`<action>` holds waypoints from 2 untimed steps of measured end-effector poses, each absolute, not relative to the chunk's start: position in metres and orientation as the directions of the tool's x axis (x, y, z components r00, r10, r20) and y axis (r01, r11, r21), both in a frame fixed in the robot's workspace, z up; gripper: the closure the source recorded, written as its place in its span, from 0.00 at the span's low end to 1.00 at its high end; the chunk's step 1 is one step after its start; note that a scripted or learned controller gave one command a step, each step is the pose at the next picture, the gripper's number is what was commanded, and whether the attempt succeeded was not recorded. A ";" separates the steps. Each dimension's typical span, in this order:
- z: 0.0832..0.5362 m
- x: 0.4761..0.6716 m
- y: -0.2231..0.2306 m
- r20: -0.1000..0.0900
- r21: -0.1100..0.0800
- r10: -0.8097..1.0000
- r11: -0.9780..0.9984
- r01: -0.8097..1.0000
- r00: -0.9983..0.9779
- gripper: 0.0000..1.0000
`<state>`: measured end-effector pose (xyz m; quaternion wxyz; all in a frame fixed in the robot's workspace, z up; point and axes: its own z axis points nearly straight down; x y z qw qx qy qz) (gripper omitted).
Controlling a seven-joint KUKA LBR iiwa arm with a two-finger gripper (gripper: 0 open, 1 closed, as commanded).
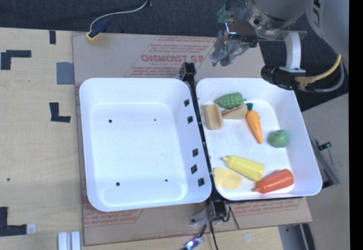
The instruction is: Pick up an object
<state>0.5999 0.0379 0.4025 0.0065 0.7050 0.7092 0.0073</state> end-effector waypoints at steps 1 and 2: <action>0.287 0.617 0.104 0.000 -0.012 1.000 0.006 1.000 -0.006 1.00; 0.205 0.617 0.203 0.001 -0.011 1.000 0.010 1.000 -0.010 1.00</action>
